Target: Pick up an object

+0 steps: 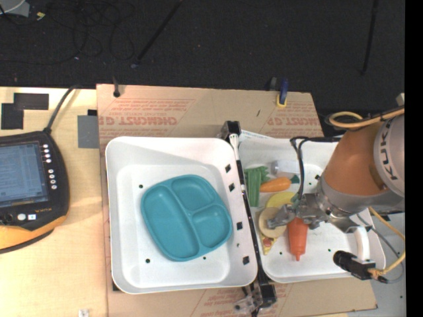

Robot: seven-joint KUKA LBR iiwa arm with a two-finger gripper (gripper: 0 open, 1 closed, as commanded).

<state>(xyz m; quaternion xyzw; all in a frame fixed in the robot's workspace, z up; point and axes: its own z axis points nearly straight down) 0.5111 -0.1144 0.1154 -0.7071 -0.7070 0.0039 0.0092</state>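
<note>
The arm, grey with an orange band above the wrist, stood highest over the bench and so nearest the camera; it reached in from the right above the right bin. The cardboard sheet lay under both bins. The left bin held one teal divided plate, lying flat near its centre. To the far left, a control pendant with a lit screen rested on the bench.

The gripper hung low in the right bin among a cluster of toy foods. Whether it was spread or closed could not be determined, as its tips were lost against the items below. A red-orange toy vegetable lay directly under it, pointing toward the near wall; contact could not be confirmed. A round tan piece lay just left of the gripper. A green toy vegetable and an orange carrot lay farther back.
</note>
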